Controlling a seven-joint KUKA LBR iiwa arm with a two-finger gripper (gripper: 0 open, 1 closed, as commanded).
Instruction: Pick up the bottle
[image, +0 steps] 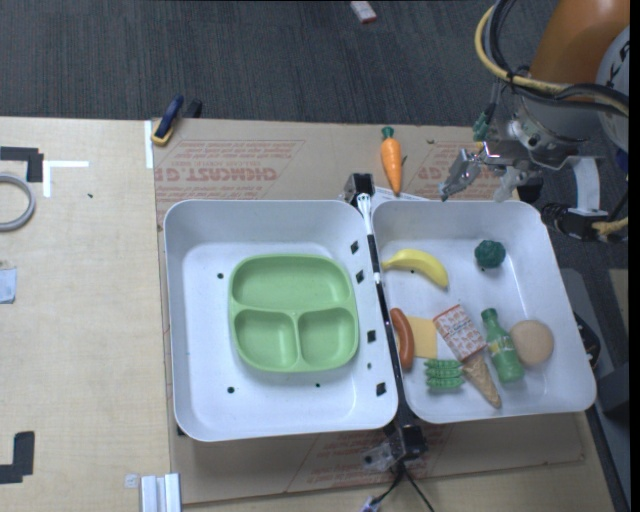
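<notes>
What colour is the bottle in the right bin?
Green, with a yellowish label band; the bottle shows best in the camera view, lying beside the tan ball.

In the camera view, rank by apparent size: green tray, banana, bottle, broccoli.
1. Green tray
2. Banana and bottle: look about alike, so unranked
3. Broccoli
</notes>
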